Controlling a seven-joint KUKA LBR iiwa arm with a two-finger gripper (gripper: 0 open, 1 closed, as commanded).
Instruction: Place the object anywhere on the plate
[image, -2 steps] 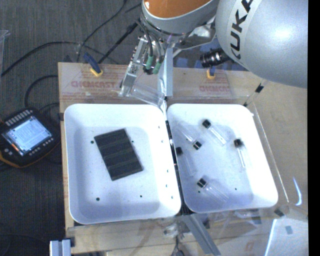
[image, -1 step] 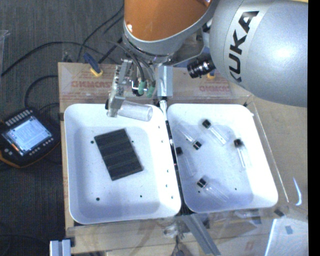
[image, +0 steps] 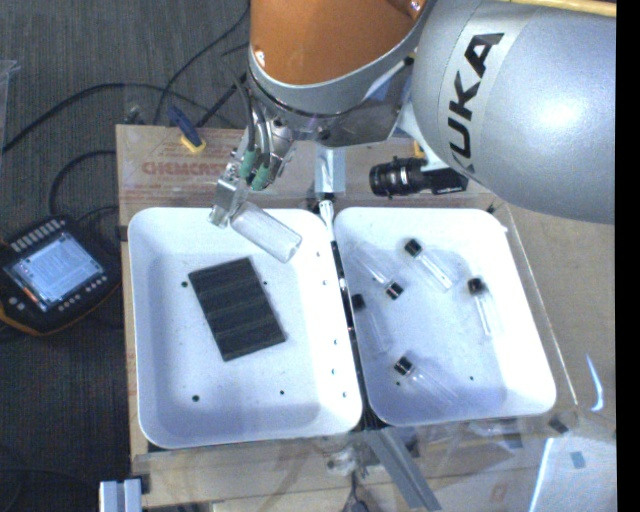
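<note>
One clear tube (image: 266, 232) hangs from the pincer (image: 228, 200) above the plate (image: 237, 307)

Pinched shut on one end — light, stiff, slippery; a mid-body hold looks safer.

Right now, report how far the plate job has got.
Done: a clear tube has been lifted and hangs from the gripper over the left bin's back edge. In hand: carrying it. Left: setting it on the dark plate, which lies nearer the front. Other tubes lie in the right bin.

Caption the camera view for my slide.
Gripper carries a clear tube over the left bin, near the black plate.
</note>
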